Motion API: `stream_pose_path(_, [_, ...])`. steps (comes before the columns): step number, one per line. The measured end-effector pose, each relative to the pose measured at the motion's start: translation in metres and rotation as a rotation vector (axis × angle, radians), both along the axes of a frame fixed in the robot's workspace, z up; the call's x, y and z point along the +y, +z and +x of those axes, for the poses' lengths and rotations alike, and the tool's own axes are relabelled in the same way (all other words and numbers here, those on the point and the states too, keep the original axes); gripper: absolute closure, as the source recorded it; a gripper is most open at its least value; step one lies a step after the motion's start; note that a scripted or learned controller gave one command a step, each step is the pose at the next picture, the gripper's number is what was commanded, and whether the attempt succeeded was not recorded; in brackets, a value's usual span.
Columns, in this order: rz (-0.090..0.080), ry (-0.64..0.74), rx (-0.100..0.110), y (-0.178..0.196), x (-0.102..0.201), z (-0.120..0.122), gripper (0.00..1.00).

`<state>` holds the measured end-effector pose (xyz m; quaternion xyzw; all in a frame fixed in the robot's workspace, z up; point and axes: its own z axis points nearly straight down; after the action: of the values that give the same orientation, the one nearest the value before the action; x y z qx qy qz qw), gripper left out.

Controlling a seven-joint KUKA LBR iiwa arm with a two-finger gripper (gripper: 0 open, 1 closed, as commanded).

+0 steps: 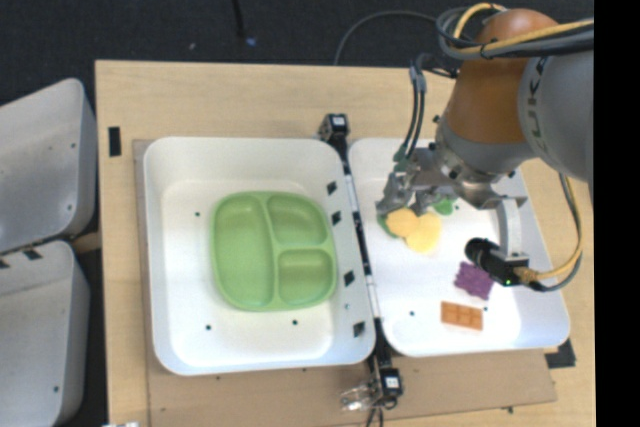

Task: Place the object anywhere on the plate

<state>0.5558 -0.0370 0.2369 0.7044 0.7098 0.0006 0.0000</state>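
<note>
Two shallow white bins sit side by side on a light wooden bench (120, 95). In the right bin (520, 320) lie a purple piece (474, 279) and an orange rectangular piece (462, 316) (near each other, apart). The left bin (170, 315) adjoins it.

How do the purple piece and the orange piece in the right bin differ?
The purple piece is chunkier and sits tilted; the orange piece is flat, rectangular and lies nearer the bin's front edge. The purple piece lies closer to the gripper. Both are small and rest loose in the right bin.
</note>
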Motion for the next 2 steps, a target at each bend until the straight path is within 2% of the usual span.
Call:
stream_pose_path(1, [0.0, 0.0, -0.001, 0.01, 0.046, 0.028, 1.0])
stream_pose_path(2, [-0.001, -0.002, 0.0, -0.002, 0.089, 0.053, 1.0])
